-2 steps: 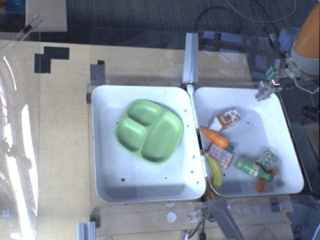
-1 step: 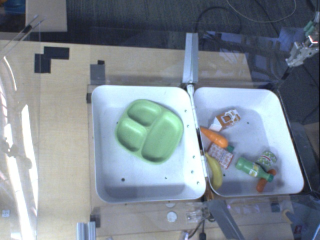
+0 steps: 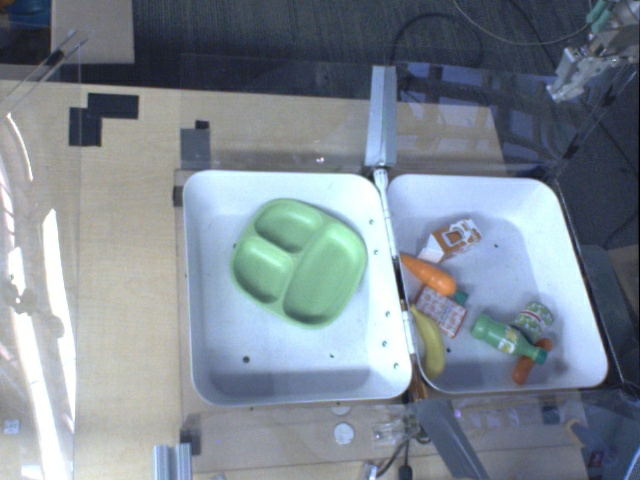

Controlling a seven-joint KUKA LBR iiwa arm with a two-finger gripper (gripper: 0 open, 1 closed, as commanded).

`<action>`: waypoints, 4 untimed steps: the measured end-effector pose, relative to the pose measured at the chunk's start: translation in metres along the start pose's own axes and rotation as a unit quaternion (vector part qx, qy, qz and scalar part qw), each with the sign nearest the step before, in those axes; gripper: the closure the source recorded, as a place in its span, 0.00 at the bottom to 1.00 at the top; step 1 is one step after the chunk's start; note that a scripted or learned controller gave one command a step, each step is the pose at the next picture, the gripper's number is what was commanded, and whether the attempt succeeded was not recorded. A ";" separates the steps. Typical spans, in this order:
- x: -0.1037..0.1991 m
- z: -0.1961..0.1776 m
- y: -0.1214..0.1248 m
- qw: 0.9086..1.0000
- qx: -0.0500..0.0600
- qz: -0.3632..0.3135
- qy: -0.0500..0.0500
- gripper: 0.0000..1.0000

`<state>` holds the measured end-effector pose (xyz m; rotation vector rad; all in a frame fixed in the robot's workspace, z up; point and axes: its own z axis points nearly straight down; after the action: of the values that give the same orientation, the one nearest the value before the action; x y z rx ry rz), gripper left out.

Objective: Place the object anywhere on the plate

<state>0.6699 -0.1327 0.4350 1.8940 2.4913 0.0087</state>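
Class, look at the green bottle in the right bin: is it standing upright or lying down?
Lying down. The green plastic bottle rests on its side on the right white bin's floor, beside a small green can.

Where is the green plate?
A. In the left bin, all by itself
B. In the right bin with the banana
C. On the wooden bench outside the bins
A. The green plate lies alone in the left bin, while the banana and the carrot sit in the right bin.

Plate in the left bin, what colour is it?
Light green, plain, with three compartments; the plate shows in the camera view.
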 end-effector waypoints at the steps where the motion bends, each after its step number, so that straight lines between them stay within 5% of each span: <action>1: -0.051 -0.002 -0.014 0.986 0.002 0.164 0.000 1.00; 2: -0.015 -0.001 -0.004 0.932 0.003 0.363 0.000 1.00; 3: -0.043 -0.001 -0.012 0.864 0.003 0.503 -0.001 1.00; 4: -0.043 -0.001 -0.012 0.864 0.003 0.503 -0.001 0.00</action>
<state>0.6697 -0.1772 0.4362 2.8968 1.2028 0.0084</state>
